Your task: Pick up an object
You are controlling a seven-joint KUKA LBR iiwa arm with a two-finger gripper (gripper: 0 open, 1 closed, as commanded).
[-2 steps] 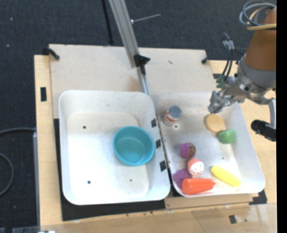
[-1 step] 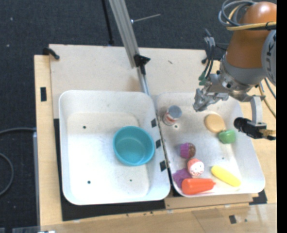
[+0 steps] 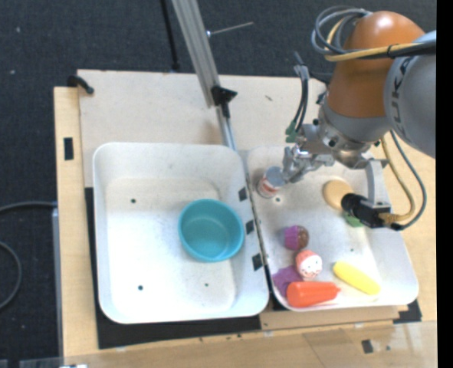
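Note:
My gripper (image 3: 287, 169) hangs over the back left corner of the right bin (image 3: 398, 261), below the grey wrist and orange band. A small reddish and white round object (image 3: 270, 184) lies right at its tip, against the bin's left wall; whether it is gripped is unclear. Further right in this bin lies a tan oval piece (image 3: 336, 193). Toward the front are a purple object (image 3: 293, 237), a white ball with a painted face (image 3: 310, 264), an orange carrot (image 3: 312, 293) and a yellow piece (image 3: 356, 277).
The left bin (image 3: 107, 205) holds a blue bowl (image 3: 211, 230) near its right wall. A slanted metal rail (image 3: 199, 48) rises behind the bins. A black fitting with cables (image 3: 364, 209) overhangs the right bin and partly covers a green item (image 3: 354, 221).

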